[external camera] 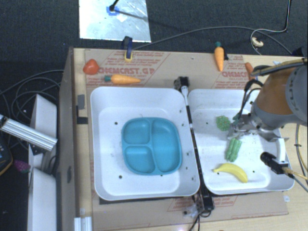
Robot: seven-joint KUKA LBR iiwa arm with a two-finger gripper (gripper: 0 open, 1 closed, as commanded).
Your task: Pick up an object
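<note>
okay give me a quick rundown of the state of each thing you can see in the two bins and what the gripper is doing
Blue sectioned plastic plate: flat in the left white bin, nothing on it.
Green broccoli floret toy: lying in the right white bin.
Long green ridged vegetable toy: lying loose, just below the gripper.
Yellow banana toy: lying near the front wall.
Gripper: low in the right bin, grasp unclear.

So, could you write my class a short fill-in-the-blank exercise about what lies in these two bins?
1. The blue divided plastic plate lies in the ____ white bin.
2. The yellow toy banana lies in the ____ white bin.
3. The gripper is over the long ____ toy vegetable.
4. The bushy green toy broccoli shares a bin with the ____.

Missing words: left; right; green; banana
</note>
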